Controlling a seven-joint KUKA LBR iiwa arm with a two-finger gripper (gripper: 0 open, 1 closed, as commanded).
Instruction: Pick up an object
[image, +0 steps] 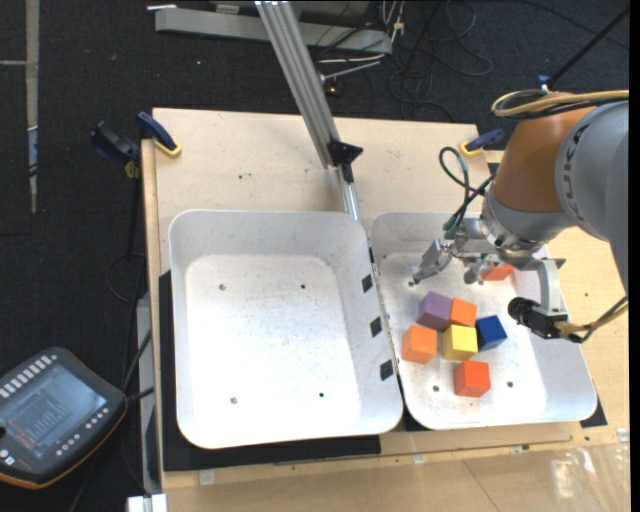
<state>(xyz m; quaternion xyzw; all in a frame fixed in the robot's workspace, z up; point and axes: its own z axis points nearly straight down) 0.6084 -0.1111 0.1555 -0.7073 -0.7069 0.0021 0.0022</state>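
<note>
Six blocks sit bunched in the right bin (560, 395), and that crowding is our worry. We have the gripper (440, 262) hanging over the bin's upper part, and we can see its fingers (428, 268) spread apart with nothing between them. Just below it lies the cluster: a purple block (435, 309), an orange block (463, 312) beside it, a yellow block (460, 341), a blue block (490, 331), another orange one (420, 343) at the left, and a red-orange block (472, 378) a little apart at the bottom. A further orange block (497, 272) peeks out under the wrist.

We reckon the danger is plain: the middle blocks touch each other, so a finger coming down could land on a neighbour, or shove the pile aside instead of closing round one piece. The block standing apart looks the safer pick to us. A cable (455, 180) loops near the wrist and might snag.

Over in the left bin (200, 240) we see bare white floor with a few dark specks.
</note>
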